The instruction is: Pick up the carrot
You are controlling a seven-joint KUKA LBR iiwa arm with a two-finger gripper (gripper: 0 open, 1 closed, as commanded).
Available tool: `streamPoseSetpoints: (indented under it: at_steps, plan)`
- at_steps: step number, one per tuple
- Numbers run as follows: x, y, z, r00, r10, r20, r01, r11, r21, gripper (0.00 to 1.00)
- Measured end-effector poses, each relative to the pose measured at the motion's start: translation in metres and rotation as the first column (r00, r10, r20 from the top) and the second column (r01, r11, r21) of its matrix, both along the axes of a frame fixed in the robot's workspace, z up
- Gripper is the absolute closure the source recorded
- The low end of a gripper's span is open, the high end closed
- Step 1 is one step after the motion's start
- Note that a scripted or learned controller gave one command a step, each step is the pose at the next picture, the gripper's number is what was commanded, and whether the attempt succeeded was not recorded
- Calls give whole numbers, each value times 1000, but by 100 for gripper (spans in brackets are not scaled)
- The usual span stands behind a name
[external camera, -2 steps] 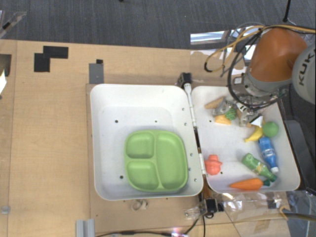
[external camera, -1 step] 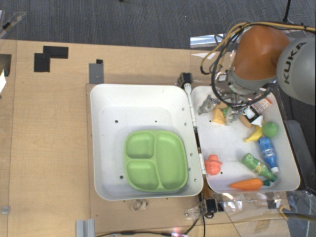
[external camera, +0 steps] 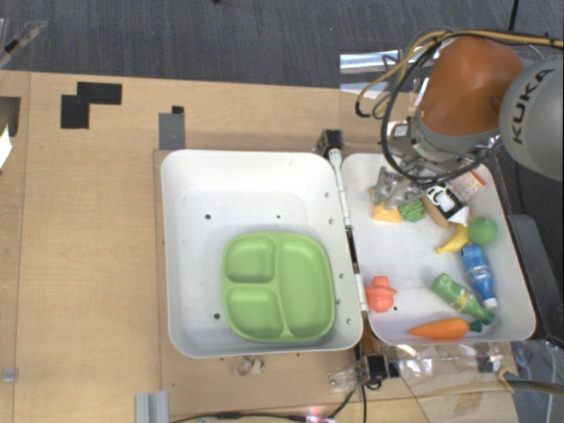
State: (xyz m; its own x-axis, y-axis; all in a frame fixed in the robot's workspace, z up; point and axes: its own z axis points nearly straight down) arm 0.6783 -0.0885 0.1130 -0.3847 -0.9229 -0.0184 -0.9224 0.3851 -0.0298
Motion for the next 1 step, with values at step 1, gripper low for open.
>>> streamPoseSetpoints:
  at_steps: [1]
  plan:
    - [0,0,0,1000,0,-1,0,1000,0,0]
